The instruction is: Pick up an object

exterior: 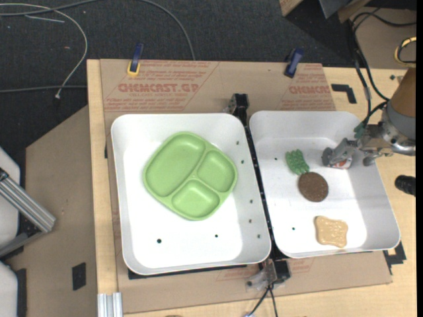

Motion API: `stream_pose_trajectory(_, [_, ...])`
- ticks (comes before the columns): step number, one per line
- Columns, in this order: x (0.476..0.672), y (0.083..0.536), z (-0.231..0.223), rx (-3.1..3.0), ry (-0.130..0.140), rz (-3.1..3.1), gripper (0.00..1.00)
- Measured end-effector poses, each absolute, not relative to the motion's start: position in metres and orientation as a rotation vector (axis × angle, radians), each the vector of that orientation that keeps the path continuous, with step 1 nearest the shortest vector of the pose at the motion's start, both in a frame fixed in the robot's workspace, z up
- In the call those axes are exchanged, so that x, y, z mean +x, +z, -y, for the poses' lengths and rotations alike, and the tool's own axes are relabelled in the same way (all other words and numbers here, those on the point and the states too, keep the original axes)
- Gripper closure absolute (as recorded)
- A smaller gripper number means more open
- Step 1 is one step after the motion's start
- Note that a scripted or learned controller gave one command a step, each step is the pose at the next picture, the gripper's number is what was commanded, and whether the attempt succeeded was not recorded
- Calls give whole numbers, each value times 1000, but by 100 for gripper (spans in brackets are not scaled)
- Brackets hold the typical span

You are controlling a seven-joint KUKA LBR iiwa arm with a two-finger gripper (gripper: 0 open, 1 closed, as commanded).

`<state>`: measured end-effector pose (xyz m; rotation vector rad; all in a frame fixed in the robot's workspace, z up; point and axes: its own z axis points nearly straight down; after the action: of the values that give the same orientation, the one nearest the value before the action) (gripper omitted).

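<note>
We see the gripper (338, 157) near the right bin's (277, 134) far right edge; its finger state we cannot tell. A green plate (190, 175) lies mid left bin (132, 144).

Plate (190, 175) in left bin (125, 177); three items right bin (370, 203).

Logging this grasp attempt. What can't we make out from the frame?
- Gripper, camera view: too small and blurred to tell whether anything sits between its fingers.
- Arm: cut off by the right edge.
- Green item, brown disc, tan piece in the right bin: too small to identify.
</note>
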<state>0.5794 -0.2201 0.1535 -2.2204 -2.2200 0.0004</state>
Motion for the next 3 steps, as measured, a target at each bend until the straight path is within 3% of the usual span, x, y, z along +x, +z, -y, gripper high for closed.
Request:
stream_pose_trajectory(1, [579,111,222,-2217,3,2217,0])
stream_pose_trajectory(2, [581,125,222,-2221,-2,2222,100])
stream_pose_trajectory(3, [591,175,222,-2224,-4,2228,100])
